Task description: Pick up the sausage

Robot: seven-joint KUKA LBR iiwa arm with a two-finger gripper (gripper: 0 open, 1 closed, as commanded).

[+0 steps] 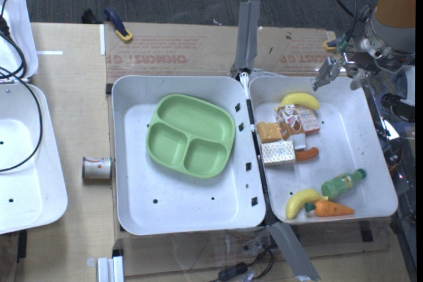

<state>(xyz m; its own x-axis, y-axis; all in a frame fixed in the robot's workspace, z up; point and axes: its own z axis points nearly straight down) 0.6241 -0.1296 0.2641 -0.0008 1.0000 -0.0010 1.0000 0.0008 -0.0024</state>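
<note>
Wooden counter [66, 76] carries two bins; in the right bin [353, 122] the sausage [307, 154] lies beside a silver packet [278, 152], well below the claw [344, 69] at the bin's far rim, fingers apart, holding nothing.

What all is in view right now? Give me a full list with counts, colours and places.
bins: 2, white, side by side on the bench
plate: 1, green, three compartments, left bin
bananas: 2, yellow, right bin, one far, one near
sausage: 1, orange-red, right bin centre, partly under a speckled block
speckled block: 1, white
toast-like piece: 1, tan
packet: 1, red-white, below the far banana
bottle: 1, green, near right
carrot: 1, orange, near edge
can: 1, silver, bench left of bins
gripper: 1, grey, above right bin's far edge
</note>
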